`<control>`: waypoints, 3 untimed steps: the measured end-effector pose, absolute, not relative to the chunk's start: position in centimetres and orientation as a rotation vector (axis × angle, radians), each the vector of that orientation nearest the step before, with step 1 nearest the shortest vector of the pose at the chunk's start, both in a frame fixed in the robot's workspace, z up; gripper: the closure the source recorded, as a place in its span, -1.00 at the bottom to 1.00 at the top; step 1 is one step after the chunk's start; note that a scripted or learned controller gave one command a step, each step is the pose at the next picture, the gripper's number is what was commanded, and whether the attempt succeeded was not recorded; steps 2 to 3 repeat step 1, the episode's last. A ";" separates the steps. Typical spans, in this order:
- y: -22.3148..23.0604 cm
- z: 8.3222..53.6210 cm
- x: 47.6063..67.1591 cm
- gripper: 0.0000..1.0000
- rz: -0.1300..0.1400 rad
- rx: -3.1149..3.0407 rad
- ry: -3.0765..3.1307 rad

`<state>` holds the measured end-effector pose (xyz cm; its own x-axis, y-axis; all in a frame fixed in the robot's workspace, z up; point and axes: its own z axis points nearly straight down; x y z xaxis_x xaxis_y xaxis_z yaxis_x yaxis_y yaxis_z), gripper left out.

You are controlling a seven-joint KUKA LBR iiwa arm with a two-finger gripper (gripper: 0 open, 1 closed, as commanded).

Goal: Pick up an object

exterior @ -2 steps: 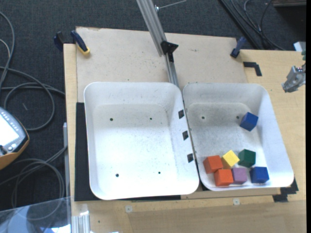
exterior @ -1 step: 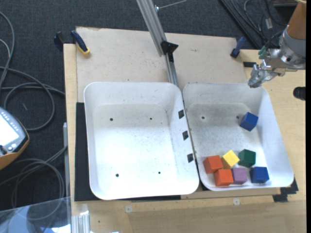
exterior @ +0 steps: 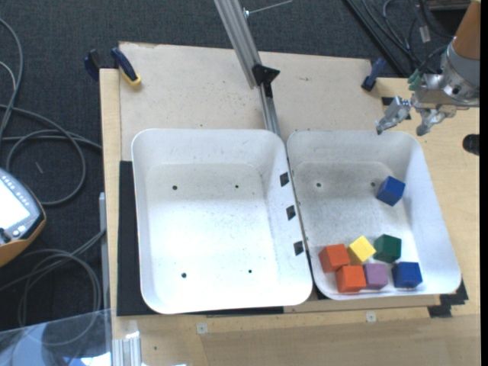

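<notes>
The right bin (exterior: pixel 427 204) holds several small cubes. A blue cube (exterior: pixel 390 191) lies alone near the bin's far right side. Along the near edge cluster a yellow cube (exterior: pixel 361 248), a green cube (exterior: pixel 388 247), two orange cubes (exterior: pixel 333 257), a purple cube (exterior: pixel 376 274) and another blue cube (exterior: pixel 408 274). My gripper (exterior: pixel 407 120) hangs above the far right corner of the right bin, fingers spread open and nothing between them. It is well above and behind the lone blue cube.
The left bin (exterior: pixel 145 158) lies beside the right one, with a divider edge (exterior: pixel 291 212) between them. A metal post (exterior: pixel 242 33) slants up from the bench's back. Blue clamps (exterior: pixel 126 65) grip the bench's far corners. Cables lie on the floor at left.
</notes>
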<state>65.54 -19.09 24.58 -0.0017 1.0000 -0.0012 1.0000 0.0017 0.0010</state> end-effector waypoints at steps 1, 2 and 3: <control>-18.4 28.2 59.7 -1.00 0.001 2.222 2.220; -18.4 28.2 59.7 -1.00 0.001 2.222 2.220; -18.4 28.2 59.7 -1.00 0.001 2.222 2.220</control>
